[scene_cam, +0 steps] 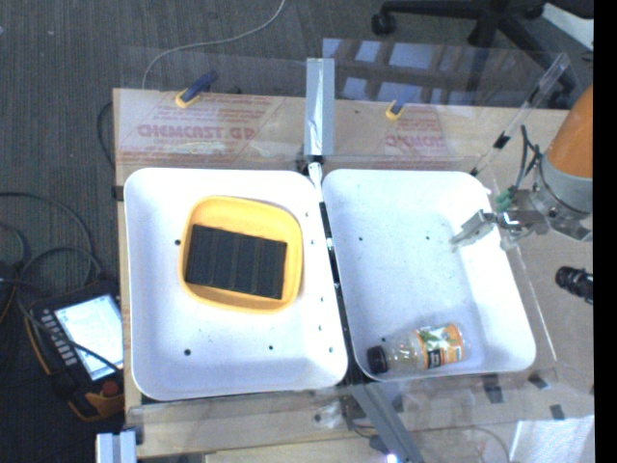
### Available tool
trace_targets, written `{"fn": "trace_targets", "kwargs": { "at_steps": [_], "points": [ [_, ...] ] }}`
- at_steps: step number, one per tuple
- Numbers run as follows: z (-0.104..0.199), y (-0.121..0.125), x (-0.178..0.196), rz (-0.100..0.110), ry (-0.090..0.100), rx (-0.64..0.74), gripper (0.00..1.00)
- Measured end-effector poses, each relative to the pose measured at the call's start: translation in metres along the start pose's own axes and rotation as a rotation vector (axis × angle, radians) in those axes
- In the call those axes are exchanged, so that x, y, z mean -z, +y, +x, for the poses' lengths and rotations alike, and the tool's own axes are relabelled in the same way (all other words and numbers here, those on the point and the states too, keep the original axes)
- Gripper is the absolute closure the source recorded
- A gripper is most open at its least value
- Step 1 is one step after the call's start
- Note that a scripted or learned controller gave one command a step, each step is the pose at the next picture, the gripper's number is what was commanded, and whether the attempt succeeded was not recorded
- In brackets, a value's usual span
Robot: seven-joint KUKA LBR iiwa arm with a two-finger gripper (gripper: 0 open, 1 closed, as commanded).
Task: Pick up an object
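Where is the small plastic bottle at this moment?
The small clear plastic bottle with a dark cap lies on its side in the right shallow white bin, near its front edge.

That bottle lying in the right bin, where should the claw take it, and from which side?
Take the bottle across its labelled middle, coming straight down from above. It lies on its side near the right bin's front wall, dark cap pointing left, so the fingers should probably close across its width, front to back. The front wall is close; clearance there looks tight.
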State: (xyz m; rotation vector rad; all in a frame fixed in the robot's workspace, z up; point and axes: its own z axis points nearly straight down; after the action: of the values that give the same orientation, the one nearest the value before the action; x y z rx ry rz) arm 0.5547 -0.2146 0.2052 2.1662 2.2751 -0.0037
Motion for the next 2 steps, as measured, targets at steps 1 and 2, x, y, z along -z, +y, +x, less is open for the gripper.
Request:
{"fn": "trace_targets", "kwargs": {
  "at_steps": [1,2],
  "points": [
    [0.016,-0.052,0.007,-0.002,0.002,0.325,0.0],
    [0.045,-0.066,-0.084,-0.008,0.0,0.512,0.0]
  ]
}}
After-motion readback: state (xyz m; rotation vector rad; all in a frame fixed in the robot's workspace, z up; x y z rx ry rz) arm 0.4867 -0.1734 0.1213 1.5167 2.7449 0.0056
